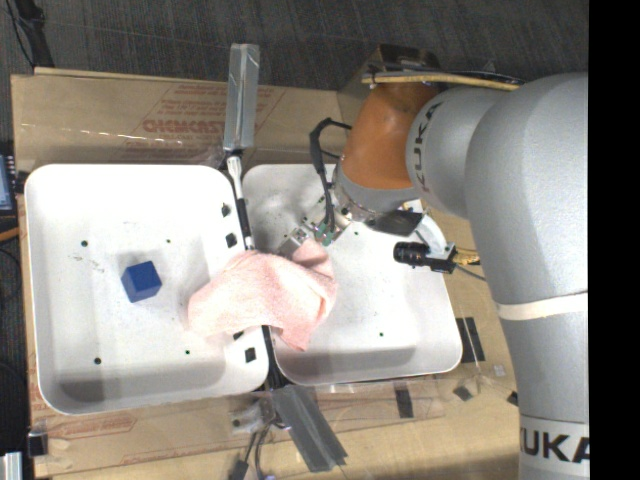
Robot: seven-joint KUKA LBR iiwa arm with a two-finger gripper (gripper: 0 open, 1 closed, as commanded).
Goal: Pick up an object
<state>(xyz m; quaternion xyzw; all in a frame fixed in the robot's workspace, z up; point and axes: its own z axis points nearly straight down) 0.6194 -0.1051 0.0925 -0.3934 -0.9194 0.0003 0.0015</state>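
A pink cloth (262, 300) is seen crumpled and softly folded, draped over the divider where the 2 white bins meet. Most of it lies across the lower left part of the right bin (420, 353), while one rounded flap hangs into the left bin (60, 198). Its upper right corner is bunched into a small peak directly beneath the gripper (318, 236). A small blue cube (141, 280) is seen resting on the floor of the left bin, well apart from the cloth's edge and with 1 corner turned toward the camera.

The gripper is lowered into the right bin, close to its left wall, with its tip at the raised corner of the cloth. How wide it stands cannot be told, since its tip is small, dark and partly masked by the wrist. Whether the cloth is actually pinched cannot be made out either. The part of the divider under the cloth is hidden, and the upper right of the right bin is covered by the arm (500, 188), whose orange band (385, 143) is seen above the wrist. The arm's lower section is cut off at the frame's bottom.

Counted: 1 cloth, 1 cube, 2 bins, 1 arm. The bins are carried on a worktop (120, 108) covered in brown cardboard.
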